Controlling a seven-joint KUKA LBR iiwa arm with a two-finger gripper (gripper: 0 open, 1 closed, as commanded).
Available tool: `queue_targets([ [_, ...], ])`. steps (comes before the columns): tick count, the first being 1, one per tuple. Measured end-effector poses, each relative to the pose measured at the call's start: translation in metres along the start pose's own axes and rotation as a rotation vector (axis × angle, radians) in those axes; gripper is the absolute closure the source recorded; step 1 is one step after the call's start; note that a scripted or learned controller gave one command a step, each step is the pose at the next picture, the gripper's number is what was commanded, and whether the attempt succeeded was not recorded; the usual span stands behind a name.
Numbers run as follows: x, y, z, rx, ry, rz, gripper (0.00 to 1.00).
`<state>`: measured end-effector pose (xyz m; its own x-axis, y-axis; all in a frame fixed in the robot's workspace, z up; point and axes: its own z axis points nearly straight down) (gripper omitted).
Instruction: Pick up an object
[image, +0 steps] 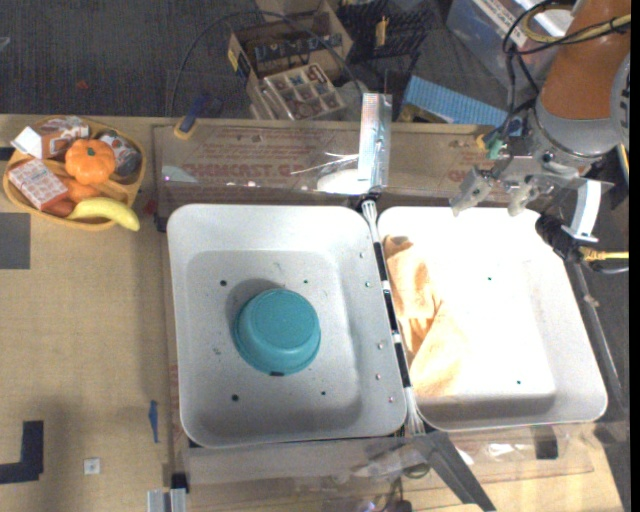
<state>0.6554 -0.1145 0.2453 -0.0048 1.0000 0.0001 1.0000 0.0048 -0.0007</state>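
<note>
Teal bowl (278, 331) in L bin (190, 240)

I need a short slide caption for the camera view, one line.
Gripper open above the right bin's far edge; teal bowl upside down in the left bin.

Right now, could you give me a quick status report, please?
Gripper open, holding nothing, above right bin's far edge. Teal bowl upside down in left bin. Nothing blocking.

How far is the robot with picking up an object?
Nothing looks picked yet. The teal bowl sits upside down in the left bin; a tan cloth lies in the right bin. The gripper hovers over the right bin's far edge, holding nothing. Descent and grasp remain.
</note>
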Motion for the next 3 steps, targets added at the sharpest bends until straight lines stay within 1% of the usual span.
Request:
queue_targets([
  [1, 0.008, -0.004, 0.115, -0.001, 0.0, -0.173, 0.0],
  [2, 0.016, -0.028, 0.152, -0.018, -0.004, -0.238, 0.0],
  [3, 0.013, -0.073, 0.152, -0.018, -0.002, -0.225, 0.0],
])
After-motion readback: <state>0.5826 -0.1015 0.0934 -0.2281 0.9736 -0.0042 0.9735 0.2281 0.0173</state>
